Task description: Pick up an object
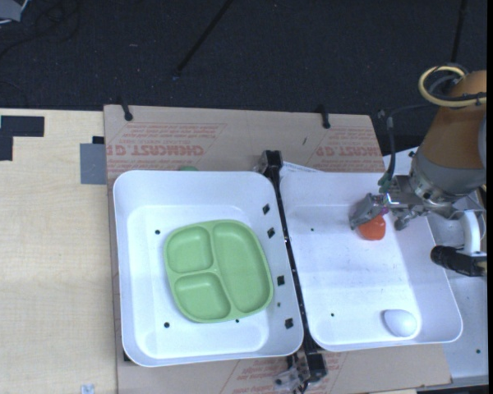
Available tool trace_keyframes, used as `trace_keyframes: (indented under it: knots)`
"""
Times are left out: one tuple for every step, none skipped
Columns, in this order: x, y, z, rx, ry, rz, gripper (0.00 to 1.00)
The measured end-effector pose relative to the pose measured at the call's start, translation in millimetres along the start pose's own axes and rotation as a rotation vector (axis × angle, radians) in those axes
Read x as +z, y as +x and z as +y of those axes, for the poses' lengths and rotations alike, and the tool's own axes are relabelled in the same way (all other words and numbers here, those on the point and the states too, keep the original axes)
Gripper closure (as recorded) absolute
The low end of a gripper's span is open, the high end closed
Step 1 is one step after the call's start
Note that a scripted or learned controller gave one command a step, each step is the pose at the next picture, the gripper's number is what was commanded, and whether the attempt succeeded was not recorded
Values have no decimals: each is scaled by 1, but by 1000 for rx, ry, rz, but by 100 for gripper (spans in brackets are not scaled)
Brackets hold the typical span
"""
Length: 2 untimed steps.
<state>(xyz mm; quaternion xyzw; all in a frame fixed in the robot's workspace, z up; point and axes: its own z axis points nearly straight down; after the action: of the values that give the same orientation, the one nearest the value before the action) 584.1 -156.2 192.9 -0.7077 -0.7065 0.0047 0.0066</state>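
Both shallow white bins, the left one (140, 220) and the right one (345, 269), look like smooth moulded plastic with a soft sheen. The pale green three-compartment tray (218, 271) in the left bin is plastic too, smooth and satin rather than glossy. Under the bins lies a sheet of brown printed cardboard (230, 138), dull and papery. The bench top (41, 253) looks like light wood, matt with faint grain. The small orange-red object (373, 229) in the right bin appears smooth. The white egg-shaped object (400, 322) has a slight gloss. The metal gripper (376, 210) is grey and faintly shiny.
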Motion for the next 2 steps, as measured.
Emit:
trace_keyframes:
  knots:
    - [-8,0,3,-2,-15,-3,0]
    - [56,0,5,-2,-8,-1,0]
